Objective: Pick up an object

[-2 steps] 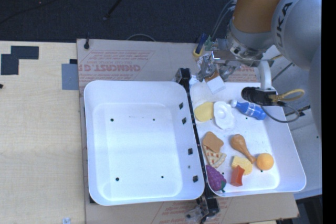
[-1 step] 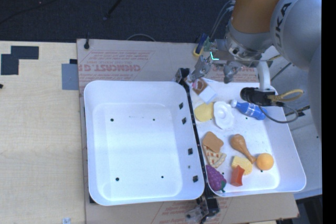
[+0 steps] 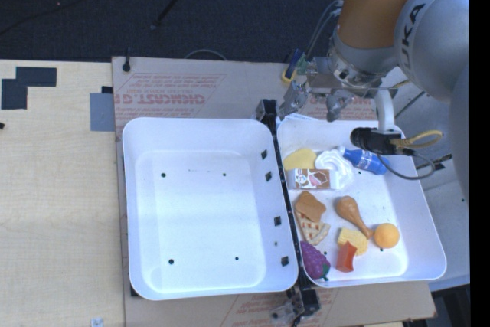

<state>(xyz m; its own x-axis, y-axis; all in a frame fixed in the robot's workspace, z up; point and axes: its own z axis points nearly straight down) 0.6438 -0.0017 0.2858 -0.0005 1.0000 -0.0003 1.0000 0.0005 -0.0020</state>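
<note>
The left bin (image 3: 199,207) is a shallow white tray with small dark holes in its floor. The right bin (image 3: 417,237) adjoins it and carries the objects. From left to right in that bin: a purple grape bunch (image 3: 314,259) at its 7 o'clock corner; a brown bread slice (image 3: 310,205) above a waffle-patterned piece (image 3: 313,230); a yellow lemon-like piece (image 3: 300,158) at 11 o'clock; a small carton (image 3: 312,179); a crumpled white item (image 3: 335,165); a tan drumstick (image 3: 352,214), long axis running from 10 to 4 o'clock, knob end at 4 o'clock; a yellow-and-red piece (image 3: 350,247); a blue bottle-like item (image 3: 365,161); an orange ball (image 3: 387,236).

Both bins rest on a brown cardboard sheet (image 3: 191,92) on a pale wooden bench (image 3: 53,203). Dark floor with cables lies beyond.

The gripper (image 3: 318,105) hangs above the right bin's 12 o'clock rim. Its two fingers (image 3: 293,99) stand apart, apparently with nothing between them, though the view is coarse.
</note>
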